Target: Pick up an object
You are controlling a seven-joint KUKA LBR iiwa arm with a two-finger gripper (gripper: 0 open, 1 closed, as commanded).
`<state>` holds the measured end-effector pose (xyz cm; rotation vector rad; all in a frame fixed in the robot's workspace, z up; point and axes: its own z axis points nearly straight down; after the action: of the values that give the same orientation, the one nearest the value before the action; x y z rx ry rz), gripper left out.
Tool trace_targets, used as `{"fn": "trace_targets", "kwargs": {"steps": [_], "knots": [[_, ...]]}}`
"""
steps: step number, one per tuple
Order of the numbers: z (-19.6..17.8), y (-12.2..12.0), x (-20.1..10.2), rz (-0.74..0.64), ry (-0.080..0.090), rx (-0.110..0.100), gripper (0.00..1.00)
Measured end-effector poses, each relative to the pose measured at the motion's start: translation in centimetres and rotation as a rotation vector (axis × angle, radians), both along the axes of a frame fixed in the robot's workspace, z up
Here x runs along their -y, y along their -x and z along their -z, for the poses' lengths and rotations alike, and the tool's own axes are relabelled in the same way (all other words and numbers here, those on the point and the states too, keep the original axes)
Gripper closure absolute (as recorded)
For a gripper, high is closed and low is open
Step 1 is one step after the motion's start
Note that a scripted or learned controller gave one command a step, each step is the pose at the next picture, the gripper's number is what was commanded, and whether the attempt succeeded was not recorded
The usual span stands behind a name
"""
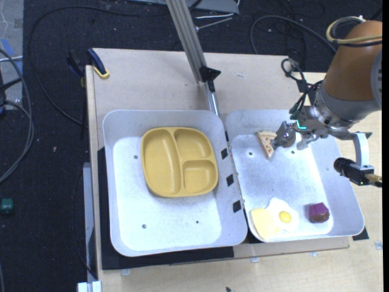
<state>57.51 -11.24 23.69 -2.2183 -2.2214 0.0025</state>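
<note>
At eleven o'clock in the right bin lies a tan, wedge-shaped toast slice, flat and crusty. The gripper hangs just at its three o'clock side (likely lining up a grab); whether the claw is spread or pinched, I cannot tell. Glossy fried egg and purple lump sit near six; a moulded yellow divided plate occupies the left bin.

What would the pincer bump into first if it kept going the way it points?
Probably the toast-like wedge: the pincer points leftward and down, right beside it in the right bin. Depth is hard to judge from above.
</note>
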Motion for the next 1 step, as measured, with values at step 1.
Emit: {"fn": "trace_targets", "kwargs": {"steps": [1], "knots": [[-0.10,-0.06,0.01,0.000,0.000,0.002,0.00]]}}
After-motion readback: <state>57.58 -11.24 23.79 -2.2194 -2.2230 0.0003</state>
